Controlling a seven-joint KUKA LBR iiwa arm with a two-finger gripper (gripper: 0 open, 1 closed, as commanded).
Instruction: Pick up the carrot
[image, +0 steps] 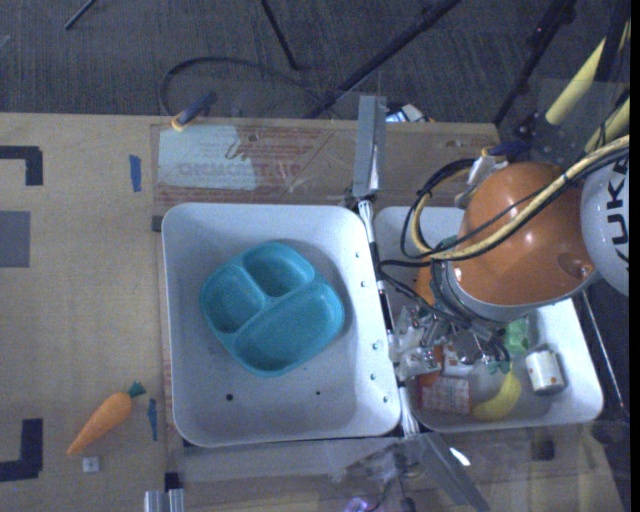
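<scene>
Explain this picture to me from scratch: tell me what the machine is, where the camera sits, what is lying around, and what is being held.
One camera hangs above a wooden bench and looks down at a slant. The grey arm with the orange band is a robot arm reaching in from the right. Its gripper hangs over the right bin, among small items such as a banana and a white can. I cannot tell whether it holds anything. The left bin contains a blue divided plate. The carrot, which the arm should pick up, lies on the bench outside both bins, at lower left.
</scene>
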